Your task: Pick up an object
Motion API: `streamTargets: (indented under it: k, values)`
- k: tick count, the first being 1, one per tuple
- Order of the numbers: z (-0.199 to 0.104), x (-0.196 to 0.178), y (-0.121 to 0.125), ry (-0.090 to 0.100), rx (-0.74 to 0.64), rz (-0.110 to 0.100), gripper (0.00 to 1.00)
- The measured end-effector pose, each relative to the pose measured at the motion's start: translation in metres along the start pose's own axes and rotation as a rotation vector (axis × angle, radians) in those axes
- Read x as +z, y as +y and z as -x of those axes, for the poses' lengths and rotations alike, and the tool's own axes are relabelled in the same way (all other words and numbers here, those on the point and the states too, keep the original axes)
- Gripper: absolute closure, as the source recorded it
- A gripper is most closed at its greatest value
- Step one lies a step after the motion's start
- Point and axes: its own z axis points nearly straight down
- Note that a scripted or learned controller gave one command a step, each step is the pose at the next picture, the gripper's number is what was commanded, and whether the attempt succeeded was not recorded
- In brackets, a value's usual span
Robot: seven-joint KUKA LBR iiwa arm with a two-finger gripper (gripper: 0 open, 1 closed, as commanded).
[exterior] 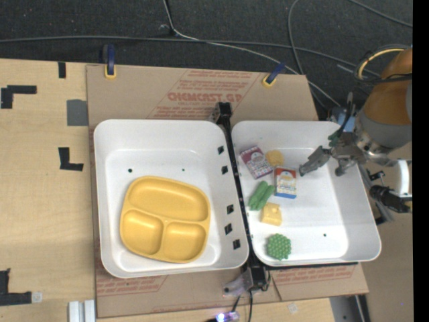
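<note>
The end effector (324, 164), fingers spread and pinching nothing, hangs over the right bin (348, 237) near its far right side. To its left lie a red-and-white carton (285, 182), a purple packet (254, 161), a green pod (260, 196), yellow pieces (271, 214) and a green studded ball (278, 246). A yellow divided tray (164, 218) sits in the left bin (110, 146).

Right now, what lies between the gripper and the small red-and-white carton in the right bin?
Camera view: bare white bin floor separates the gripper from the small red-and-white carton.
</note>
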Motion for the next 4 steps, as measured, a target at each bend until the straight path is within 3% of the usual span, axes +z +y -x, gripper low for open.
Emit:
streamTargets:
  k: [1, 3, 4]
  values:
    - [0.0, -0.008, 0.003, -0.003, -0.004, 0.014, 0.0]
    - [-0.007, 0.094, 0.003, -0.004, -0.002, 0.018, 0.0]
    - [-0.007, 0.092, 0.006, -0.004, -0.004, 0.02, 0.0]
